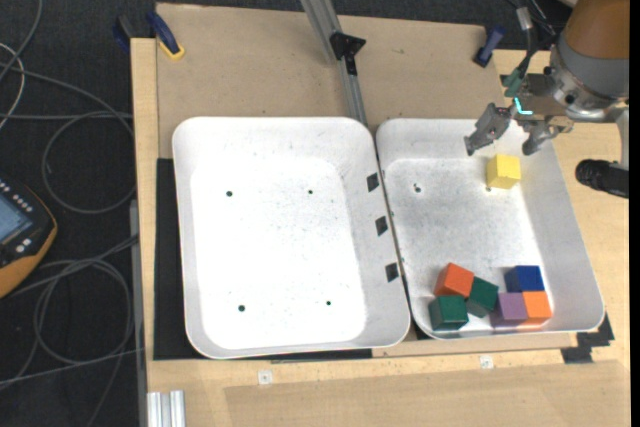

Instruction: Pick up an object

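Above the right bin [590, 287], near its far edge, the hand [510, 137] hangs from the grey and orange arm [598, 25] with its 2 fingers spread wide and nothing between them. A yellow cube [503, 171] sits on the bin floor just below and between the fingertips, slightly toward the near side, apart from them. By my reading, a short straight descent would bring the fingers down on either side of it. Five more blocks, orange [457, 279], 2 green, purple and blue, cluster at the bin's near edge, well apart from the hand. The left bin [275, 235] lies beside it on the surface [250, 65].
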{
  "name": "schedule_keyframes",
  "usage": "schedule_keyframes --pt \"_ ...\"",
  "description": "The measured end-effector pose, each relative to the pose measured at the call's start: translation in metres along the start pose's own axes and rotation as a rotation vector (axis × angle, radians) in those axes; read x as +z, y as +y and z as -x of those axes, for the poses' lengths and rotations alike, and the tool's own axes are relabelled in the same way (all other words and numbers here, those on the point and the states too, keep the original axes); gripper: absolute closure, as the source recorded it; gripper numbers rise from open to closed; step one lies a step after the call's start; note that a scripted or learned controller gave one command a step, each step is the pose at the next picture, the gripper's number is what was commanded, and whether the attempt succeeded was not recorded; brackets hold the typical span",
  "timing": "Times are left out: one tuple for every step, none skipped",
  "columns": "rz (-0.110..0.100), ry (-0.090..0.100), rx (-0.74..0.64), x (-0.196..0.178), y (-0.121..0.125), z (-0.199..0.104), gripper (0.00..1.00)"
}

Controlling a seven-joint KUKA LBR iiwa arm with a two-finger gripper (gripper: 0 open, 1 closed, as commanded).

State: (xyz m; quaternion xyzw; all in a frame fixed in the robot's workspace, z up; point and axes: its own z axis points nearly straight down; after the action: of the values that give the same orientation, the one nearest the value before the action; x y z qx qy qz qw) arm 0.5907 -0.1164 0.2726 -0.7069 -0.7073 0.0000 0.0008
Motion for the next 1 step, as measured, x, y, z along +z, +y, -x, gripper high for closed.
schedule_keyframes --pt "-0.004 0.0 0.001 0.0432 0.0021 0.0037 0.0"
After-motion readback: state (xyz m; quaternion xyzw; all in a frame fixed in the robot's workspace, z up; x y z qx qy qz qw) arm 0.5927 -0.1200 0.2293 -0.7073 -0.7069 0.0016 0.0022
